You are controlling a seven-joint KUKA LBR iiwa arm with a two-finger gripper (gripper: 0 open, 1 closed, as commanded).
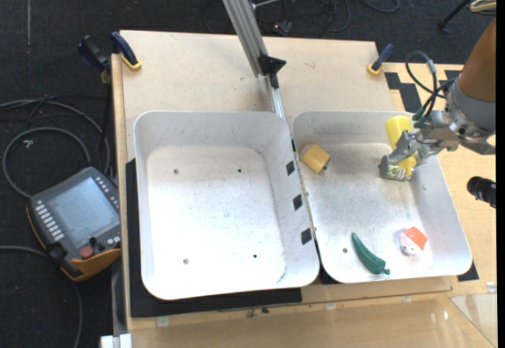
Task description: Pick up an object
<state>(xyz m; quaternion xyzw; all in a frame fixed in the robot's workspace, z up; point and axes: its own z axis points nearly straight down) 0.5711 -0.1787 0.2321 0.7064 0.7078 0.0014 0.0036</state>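
The arm (pixel 480 86) is reached in from the right, wrist bent downward over the right bin (pixel 442 204). A small yellow-green object (pixel 397 168) is clamped between the fingers of the gripper (pixel 401 159), just below a yellow piece (pixel 397 130).

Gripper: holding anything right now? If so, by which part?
Cannot be told. The gripper sits low in the right bin, over a small greenish object beside a yellow object; no grasp is clearly visible.
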